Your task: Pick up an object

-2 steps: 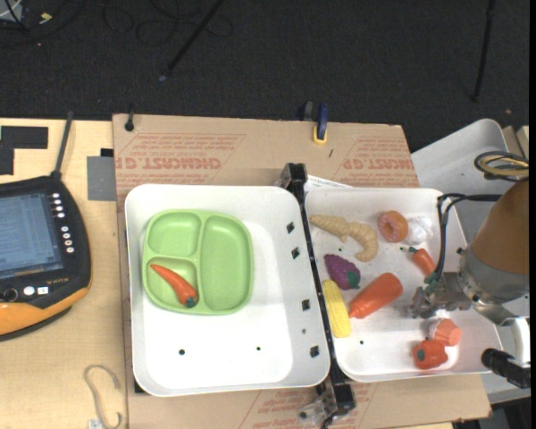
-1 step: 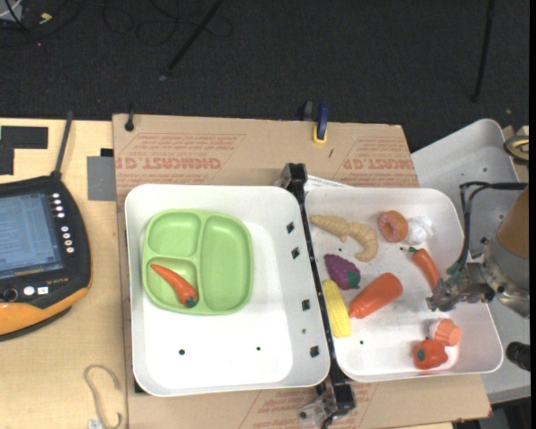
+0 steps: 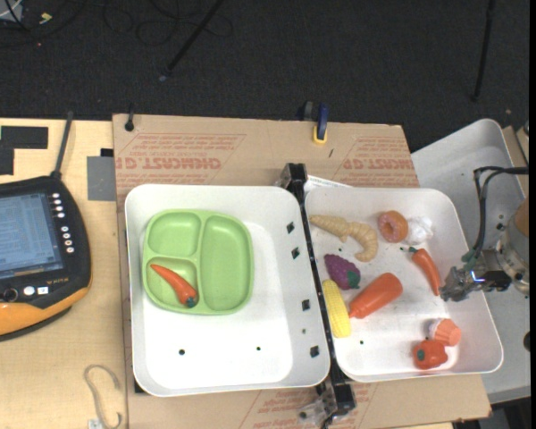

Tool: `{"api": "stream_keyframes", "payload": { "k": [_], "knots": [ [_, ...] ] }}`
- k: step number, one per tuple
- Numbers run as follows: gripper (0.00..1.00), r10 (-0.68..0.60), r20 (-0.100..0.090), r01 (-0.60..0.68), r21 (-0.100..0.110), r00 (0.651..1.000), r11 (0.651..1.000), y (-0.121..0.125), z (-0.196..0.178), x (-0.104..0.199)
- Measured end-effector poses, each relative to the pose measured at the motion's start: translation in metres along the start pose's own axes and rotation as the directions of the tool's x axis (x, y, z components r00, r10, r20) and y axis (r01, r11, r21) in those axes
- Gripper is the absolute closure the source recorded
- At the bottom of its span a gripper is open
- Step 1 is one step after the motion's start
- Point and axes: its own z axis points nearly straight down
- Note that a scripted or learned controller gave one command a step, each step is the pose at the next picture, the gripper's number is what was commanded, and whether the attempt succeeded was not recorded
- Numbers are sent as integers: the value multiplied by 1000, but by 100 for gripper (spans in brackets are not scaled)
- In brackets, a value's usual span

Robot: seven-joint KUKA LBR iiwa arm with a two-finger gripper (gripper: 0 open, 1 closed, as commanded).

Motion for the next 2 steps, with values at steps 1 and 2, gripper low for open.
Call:
{"api": "stream_keyframes", "payload": {
  "k": [1, 2],
  "knots": [
    [100, 0, 0, 0, -1, 1000, 1000, 0, -35, -1],
    [100, -4, -2, 4, 2, 1000, 1000, 5, -43, 47]
  ]
}}
